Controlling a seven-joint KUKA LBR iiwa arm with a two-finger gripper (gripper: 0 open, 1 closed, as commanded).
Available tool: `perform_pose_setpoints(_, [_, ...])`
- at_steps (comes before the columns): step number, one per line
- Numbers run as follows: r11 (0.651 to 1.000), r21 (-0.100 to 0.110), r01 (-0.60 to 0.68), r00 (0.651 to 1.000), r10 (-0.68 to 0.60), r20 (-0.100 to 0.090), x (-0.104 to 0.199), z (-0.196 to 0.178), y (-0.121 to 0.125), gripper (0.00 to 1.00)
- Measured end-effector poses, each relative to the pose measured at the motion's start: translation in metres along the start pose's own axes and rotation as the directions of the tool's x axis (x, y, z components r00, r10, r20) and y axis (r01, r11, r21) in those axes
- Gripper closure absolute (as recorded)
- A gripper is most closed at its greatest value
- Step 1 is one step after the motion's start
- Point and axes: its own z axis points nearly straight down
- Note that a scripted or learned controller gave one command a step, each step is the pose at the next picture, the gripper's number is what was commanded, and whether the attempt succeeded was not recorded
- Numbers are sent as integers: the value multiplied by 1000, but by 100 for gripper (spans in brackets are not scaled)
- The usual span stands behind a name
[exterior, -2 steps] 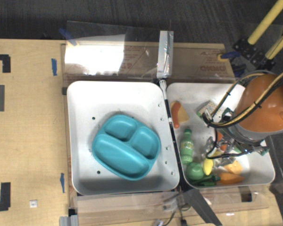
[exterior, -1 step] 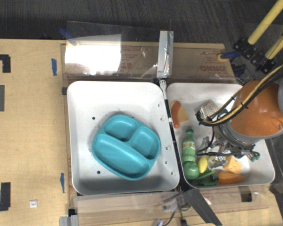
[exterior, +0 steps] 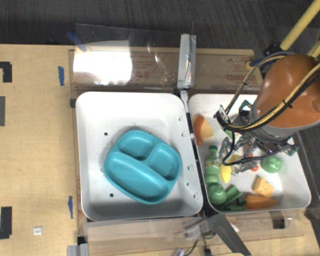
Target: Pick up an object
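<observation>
From my station I see the arm (exterior: 290, 92) reaching in from the right and hanging over the right bin (exterior: 304, 188), its orange band filling the upper right of that bin. The gripper (exterior: 240, 159) points down into the middle of the toy food pile, low among the pieces. I cannot tell how it stands or whether it has anything; cables and its own body blur that part.

Just beside the gripper, on its left, lies a yellow piece (exterior: 225, 173), and left of that a row of green pieces (exterior: 212, 167) runs along the bin's left wall down to a round green one (exterior: 218, 195) near the front. An orange-and-cream slice (exterior: 202, 128) rests near the back left corner. To the gripper's right sits a green ball-like piece (exterior: 272, 164), with a cheese wedge (exterior: 263, 186) in front of it and a carrot (exterior: 260, 200) at the front wall.

The left bin (exterior: 96, 116) holds a teal divided plate (exterior: 143, 166), three compartments, lying slanted near its middle.
</observation>
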Motion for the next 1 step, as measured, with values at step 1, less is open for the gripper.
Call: perform_pose_setpoints(1, [999, -4, -43, 999, 43, -1, -67, -27, 57, 100])
